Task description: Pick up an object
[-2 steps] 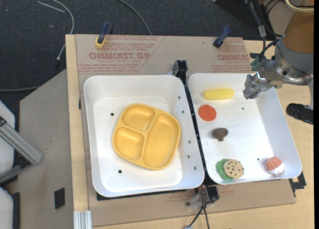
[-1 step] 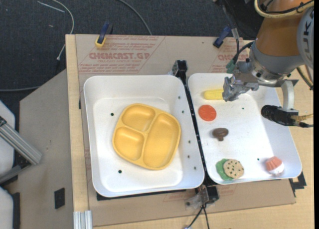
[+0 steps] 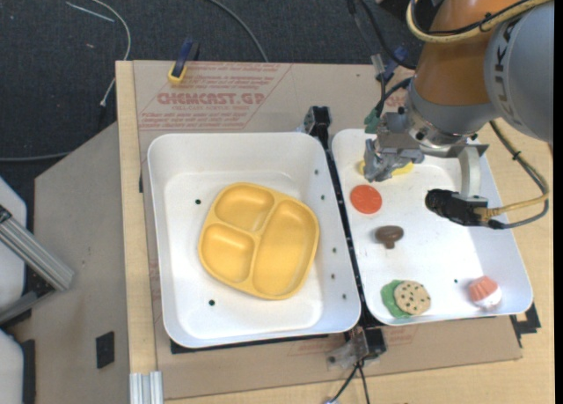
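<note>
The right bin (image 3: 501,257) holds several small objects. A yellow piece (image 3: 400,167) lies at its far left corner, partly hidden under my gripper (image 3: 378,167), which is lowered right over it. In front of that lie a red-orange disc (image 3: 366,199) and a small brown mushroom-shaped piece (image 3: 390,236). A round green and tan piece (image 3: 405,297) sits near the front edge, and a pink and white piece (image 3: 483,290) lies at the front right.
The left bin (image 3: 167,217) holds a yellow divided plate (image 3: 259,238). A black device with a yellow cable (image 3: 456,206) hangs off the arm above the right bin. A black clamp (image 3: 318,119) sits where the bins meet at the back.
</note>
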